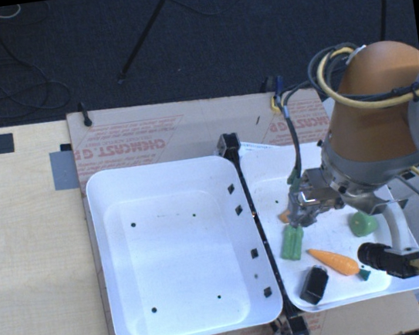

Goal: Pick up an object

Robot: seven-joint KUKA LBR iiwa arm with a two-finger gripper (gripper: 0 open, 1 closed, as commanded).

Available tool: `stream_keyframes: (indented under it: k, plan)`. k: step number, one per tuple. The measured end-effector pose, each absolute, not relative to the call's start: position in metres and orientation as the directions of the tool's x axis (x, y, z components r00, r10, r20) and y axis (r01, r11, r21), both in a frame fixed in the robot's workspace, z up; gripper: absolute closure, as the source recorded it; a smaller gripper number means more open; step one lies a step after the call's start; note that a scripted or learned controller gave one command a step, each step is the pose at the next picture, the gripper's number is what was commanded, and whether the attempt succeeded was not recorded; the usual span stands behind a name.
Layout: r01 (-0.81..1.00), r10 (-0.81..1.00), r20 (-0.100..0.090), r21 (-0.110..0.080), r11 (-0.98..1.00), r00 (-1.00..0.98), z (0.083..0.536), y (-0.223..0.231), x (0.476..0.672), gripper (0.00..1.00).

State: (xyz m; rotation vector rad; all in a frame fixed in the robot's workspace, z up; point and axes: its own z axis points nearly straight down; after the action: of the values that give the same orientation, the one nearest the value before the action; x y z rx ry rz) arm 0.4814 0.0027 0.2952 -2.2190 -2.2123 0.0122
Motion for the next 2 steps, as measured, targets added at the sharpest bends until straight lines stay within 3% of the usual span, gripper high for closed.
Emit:
stream_keyframes:
  k: [1, 2]
  plan:
    - [1.0, 1.0, -0.003, 0.007, -0.005, 0.005, 0.388, -0.064, 0.484, 1.0]
    - [1.0, 1.0, 0.002, -0.004, 0.007, -0.007, 0.379, 0.013, 0.479, 1.0]
